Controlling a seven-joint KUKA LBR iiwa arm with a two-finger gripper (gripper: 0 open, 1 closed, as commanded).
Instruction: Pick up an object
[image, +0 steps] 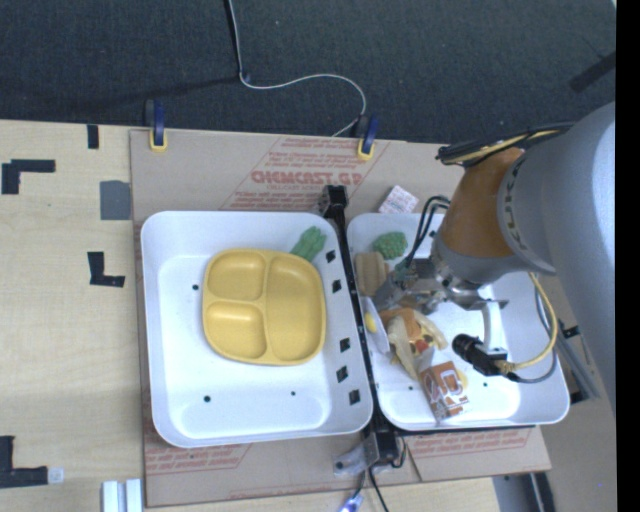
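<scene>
Gripper: the gripper (405, 285) hangs low over the left half of the right bin (535, 395). The grey wrist and orange band lie behind it, toward the view's right.
Gripper state: cannot tell whether it is released or clenched. Nothing shows as held.
Object to pick: no single thing is singled out. The loose things nearest the tool all lie in the right bin.
Right at the tool: a tan block (371, 270) lies just to its left, close against the bin's left wall.
Just in front of the tool: a heap of pale and orange pieces (410, 335) crowds together, the pieces touching one another.
Further toward the near rim: a brown-orange packet (445, 388) lies at the end of that heap.
Beyond the tool: a green leafy piece (389, 243) lies near the bin's far left corner.
In the way: the tan block, the heap and the bin wall close in tightly on the tool's left and front.
Left of the tool: a black strip (345, 290) runs between the bins.
Past the strip: the left bin (250, 410) holds a yellow divided plate (265, 305). A green stalk (309, 242) lies at the plate's far right corner.
Outside the bins: a white card (399, 200) lies on the cardboard sheet (290, 175), beyond the tool.
</scene>
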